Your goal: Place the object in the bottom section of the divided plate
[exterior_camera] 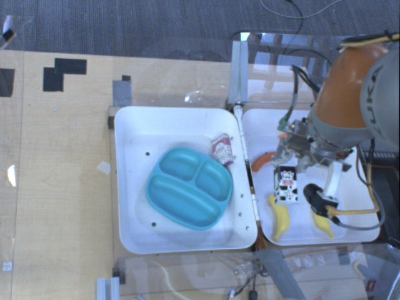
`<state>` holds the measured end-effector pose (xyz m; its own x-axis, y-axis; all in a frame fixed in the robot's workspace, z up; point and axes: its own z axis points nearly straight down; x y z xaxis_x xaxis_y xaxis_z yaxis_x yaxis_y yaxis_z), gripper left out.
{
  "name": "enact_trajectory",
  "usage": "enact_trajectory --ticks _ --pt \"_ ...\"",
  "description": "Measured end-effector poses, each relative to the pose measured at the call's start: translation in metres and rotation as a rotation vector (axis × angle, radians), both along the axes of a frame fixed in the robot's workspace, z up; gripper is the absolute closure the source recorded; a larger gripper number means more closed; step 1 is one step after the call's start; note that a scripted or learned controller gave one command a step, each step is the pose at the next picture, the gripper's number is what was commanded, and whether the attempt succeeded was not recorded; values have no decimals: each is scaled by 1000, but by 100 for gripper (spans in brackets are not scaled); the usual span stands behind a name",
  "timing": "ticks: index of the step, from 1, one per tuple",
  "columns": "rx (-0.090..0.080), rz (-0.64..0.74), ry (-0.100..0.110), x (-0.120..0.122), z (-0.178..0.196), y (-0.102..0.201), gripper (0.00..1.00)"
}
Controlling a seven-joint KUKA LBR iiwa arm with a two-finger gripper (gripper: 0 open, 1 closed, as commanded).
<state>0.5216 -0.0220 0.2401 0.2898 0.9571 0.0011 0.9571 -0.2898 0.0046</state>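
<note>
Nearest the camera, right of the plate (187, 189) and across the bin wall, a banana (279, 220) lies, with a second banana (323, 224) further right. Just behind the first stands a cow-print box (286, 186), well apart from the plate, none of whose sections holds it. The gripper (291, 162) hangs right over that box; open or closed, I cannot tell. A red-orange piece (261, 161) pokes out on the gripper's plate side. Touching the plate's far right rim lies a red packet (222, 149)
</note>
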Motion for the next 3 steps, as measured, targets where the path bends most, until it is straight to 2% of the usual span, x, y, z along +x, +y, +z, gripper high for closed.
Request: enact_trajectory --ticks 1,2,3 --pt "1 47 0 19 -52 51 100" --pt "0 47 2 19 -53 51 0" --pt "1 -170 2 58 -55 65 0"
